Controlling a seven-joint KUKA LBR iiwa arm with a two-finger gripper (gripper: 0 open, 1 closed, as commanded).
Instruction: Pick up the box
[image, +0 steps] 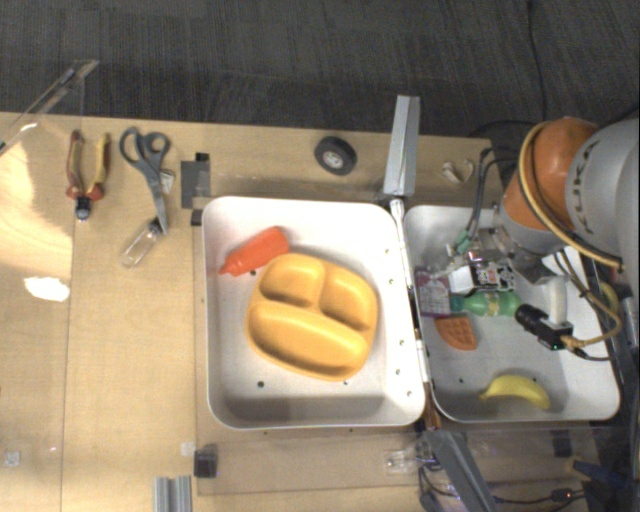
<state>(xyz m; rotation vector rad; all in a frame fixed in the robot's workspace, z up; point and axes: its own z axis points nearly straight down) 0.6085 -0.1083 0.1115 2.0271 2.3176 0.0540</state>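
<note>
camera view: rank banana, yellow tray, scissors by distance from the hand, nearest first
From the hand, over the right bin's upper left:
1. Banana, same bin, near its front edge.
2. Yellow tray, in the left bin, next to the carrot.
3. Scissors, on the bench past the left bin, far left.

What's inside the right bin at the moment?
The right bin holds a banana, a waffle-like orange piece, a green bottle and a purple box. The arm covers the bin's upper right, so anything beneath it is hidden.
</note>
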